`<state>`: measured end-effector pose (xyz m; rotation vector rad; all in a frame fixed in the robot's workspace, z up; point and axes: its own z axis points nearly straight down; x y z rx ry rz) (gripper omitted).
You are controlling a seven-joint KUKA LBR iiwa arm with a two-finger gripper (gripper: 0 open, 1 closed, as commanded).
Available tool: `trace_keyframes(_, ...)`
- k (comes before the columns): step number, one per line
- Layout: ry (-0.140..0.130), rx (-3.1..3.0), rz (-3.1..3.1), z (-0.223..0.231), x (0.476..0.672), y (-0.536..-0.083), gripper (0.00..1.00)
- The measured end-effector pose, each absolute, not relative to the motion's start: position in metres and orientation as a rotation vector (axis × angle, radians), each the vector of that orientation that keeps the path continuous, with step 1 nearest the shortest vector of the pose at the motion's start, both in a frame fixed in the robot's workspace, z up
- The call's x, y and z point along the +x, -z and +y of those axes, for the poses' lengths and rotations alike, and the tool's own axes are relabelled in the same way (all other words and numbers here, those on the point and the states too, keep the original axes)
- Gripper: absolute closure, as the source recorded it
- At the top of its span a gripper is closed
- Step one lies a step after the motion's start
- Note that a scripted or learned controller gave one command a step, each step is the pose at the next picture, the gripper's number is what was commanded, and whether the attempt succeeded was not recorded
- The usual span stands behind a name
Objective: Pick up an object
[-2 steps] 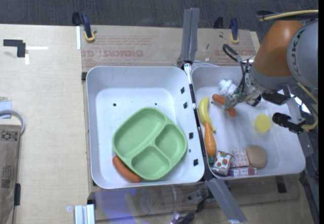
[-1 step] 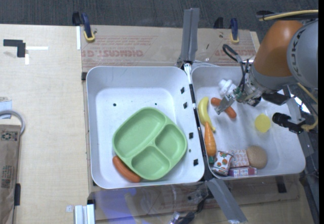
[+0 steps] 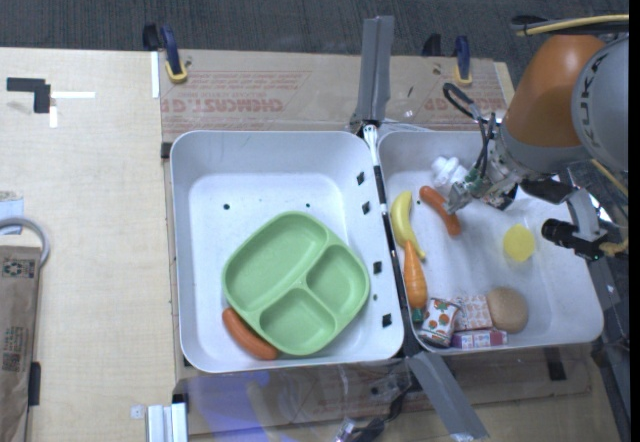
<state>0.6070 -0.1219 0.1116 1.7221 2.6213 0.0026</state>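
Where tool (image 3: pixel 462 198) hovers: orange-red sausage (image 3: pixel 440 209), perhaps.

We are seeing the arm (image 3: pixel 590 100) showing rounded grey shells, with a broad orange band bulging above the wrist. Thin black cables are looping beside the wrist, and a yellow-edged line is crossing above it. The gripper (image 3: pixel 470 192) is showing small metal-grey parts.

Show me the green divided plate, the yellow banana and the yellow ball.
Green divided plastic plate (image 3: pixel 296 282), camera view, central ridge.
Yellow banana (image 3: pixel 402 218), camera view, mid-body.
Small yellow ball (image 3: pixel 518 243), camera view, its top.
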Motion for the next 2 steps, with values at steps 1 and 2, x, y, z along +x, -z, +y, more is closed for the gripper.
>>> trace_keyframes(1,0.0,1.413,2.802,-0.076,0.653,-0.207,1.0)
trace_keyframes(2,-0.001,0.972,2.984,-0.008,0.66,-0.204,1.0)
